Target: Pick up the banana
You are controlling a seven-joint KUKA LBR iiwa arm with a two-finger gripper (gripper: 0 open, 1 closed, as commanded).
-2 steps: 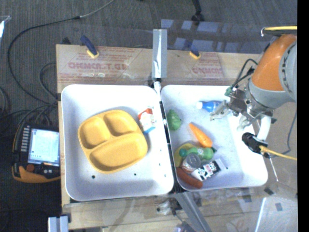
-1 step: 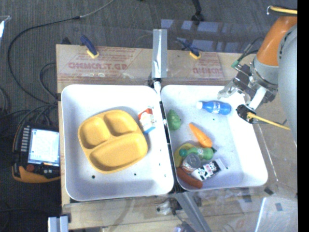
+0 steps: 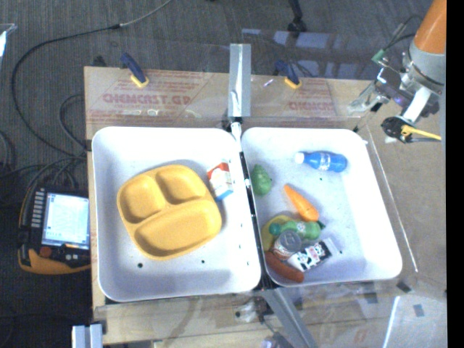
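Bring the gripper, its opening impossible to tell up beyond the right-hand bin's far corner, down over the banana curled in the near-left pile, avoiding the can touching it.

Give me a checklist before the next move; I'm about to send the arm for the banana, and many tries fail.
1. Banana located: cannot tell. A yellowish curved piece in the right bin's near pile may be it.
2. Clear access from above: not ok. A can lies on that pile.
3. Gripper over the target: not ok. It sits beyond the bin's far right corner.
4. Gripper carrying nothing: cannot tell.
5. Approach across the bin: ok. The blue bottle and the carrot lie flat.
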